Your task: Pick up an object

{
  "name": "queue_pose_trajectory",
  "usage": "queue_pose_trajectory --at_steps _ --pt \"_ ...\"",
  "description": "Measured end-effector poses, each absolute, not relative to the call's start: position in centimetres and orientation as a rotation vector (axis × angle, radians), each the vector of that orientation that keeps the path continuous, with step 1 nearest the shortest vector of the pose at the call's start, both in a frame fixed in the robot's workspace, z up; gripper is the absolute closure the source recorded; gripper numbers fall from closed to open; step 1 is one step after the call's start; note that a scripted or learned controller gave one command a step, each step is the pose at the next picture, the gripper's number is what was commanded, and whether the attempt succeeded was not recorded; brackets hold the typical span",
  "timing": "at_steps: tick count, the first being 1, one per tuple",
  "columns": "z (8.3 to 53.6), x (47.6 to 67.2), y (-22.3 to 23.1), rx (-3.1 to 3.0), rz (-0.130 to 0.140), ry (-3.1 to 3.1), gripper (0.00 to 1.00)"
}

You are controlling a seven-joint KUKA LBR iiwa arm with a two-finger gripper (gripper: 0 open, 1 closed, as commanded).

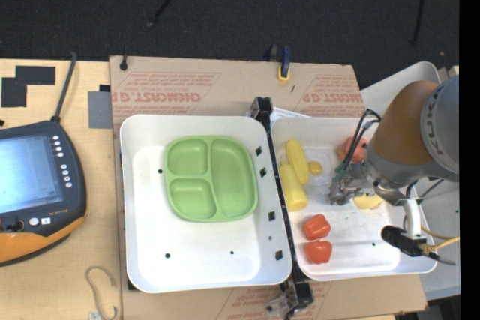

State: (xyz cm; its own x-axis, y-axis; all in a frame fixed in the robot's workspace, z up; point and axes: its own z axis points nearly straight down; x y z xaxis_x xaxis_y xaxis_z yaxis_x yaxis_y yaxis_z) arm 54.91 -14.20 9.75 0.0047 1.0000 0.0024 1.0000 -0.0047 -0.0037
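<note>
The right bin (352, 266) serves as the landmark for the pickable things. Two yellow corn cobs lie near its left wall: one (297, 161) toward the far end, the other (292, 187) just nearer and touching it, both lengthwise. A small yellow piece (315, 168) sits just right of the far cob. Two red peppers rest toward the near wall, one (316, 225) just beyond the other (319, 252). A reddish-orange item (357, 149) lies by the right side, partly hidden. A pale yellow piece (367, 201) lies near the middle right.
</note>
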Motion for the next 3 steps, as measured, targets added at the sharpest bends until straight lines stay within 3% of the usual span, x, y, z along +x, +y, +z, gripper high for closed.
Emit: queue_pose_trajectory --at_steps 2,3 --pt "20.1 54.9 -13.7 -2.223 -0.003 -2.223 1.0" --pt "22.9 54.9 -13.8 -2.221 -0.001 -2.222 1.0"
